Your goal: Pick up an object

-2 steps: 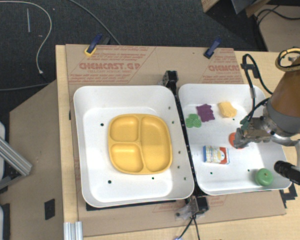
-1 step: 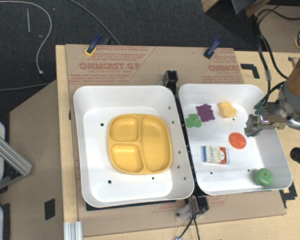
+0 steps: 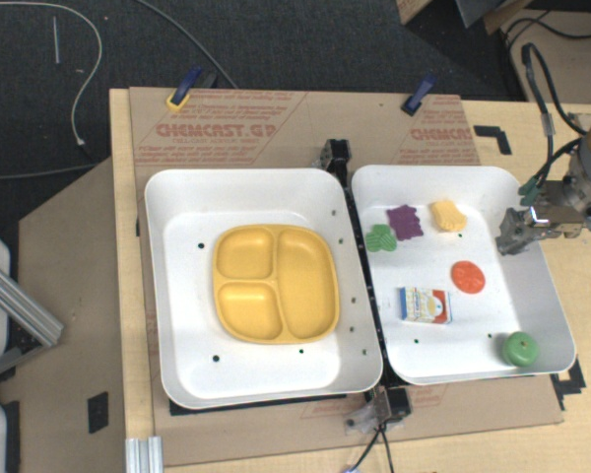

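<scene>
A grey robot arm reaches in from the right of the bench, its gripper (image 3: 513,236) hanging over the right-hand rim of the right bin (image 3: 547,294); nothing shows between it and the bin floor, and whether it is spread or pressed together cannot be told from this angle.

Six small objects lie scattered in that bin. A carton (image 3: 424,305), white and blue with an orange patch, lies flat near the middle of the floor, its long axis running roughly left to right across the view, tilted slightly down toward the right. Just above and to the right of it sits a red-orange round piece (image 3: 468,277). A yellow chunk (image 3: 447,216) lies toward the far side, its longer side running roughly up and down the view. Beside it, to the left, is a purple piece (image 3: 406,222), touching or nearly touching a green piece (image 3: 380,238) that sits close to the bin's left wall. A green ball (image 3: 519,348) rests in the near right corner, well apart from the rest.

The left bin (image 3: 177,264) holds a yellow divided plate (image 3: 276,284) with three compartments, lying flat near its centre, its long axis running from upper left to lower right.

Both bins stand on a cardboard sheet (image 3: 276,126) fixed at the far edge by two blue clamps (image 3: 185,89).
</scene>
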You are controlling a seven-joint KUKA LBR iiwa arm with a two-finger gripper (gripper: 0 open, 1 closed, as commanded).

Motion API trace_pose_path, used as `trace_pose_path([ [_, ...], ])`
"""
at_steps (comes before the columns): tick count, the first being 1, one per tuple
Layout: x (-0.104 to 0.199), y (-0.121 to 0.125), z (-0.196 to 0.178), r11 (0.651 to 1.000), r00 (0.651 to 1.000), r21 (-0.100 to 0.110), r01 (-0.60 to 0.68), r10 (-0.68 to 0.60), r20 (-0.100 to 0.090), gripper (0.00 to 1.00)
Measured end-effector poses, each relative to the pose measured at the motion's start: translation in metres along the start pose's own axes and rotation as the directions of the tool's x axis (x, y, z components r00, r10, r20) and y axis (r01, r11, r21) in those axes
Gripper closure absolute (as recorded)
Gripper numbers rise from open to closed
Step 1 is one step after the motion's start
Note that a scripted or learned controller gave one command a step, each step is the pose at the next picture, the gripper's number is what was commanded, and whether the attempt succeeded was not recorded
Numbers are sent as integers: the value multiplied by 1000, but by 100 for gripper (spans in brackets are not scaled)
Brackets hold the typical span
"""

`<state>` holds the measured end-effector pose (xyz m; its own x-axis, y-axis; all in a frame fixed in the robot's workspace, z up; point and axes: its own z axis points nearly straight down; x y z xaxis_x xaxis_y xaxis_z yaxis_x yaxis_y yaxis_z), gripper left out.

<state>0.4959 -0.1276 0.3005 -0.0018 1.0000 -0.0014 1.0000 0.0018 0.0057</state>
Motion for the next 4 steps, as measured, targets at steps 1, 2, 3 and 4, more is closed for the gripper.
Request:
trace_pose_path([
  [1, 51, 33, 10, 1000, 1000, 3, 3, -3, -1, 100],
  [2, 99, 62, 35, 1000, 1000, 5, 3, -3, -2, 100],
  [3, 133, 90, 47, 1000, 1000, 3, 1, -1, -1, 100],
  [4, 175, 122, 54, 1000, 1000, 2, 2, -2, -2, 100],
])
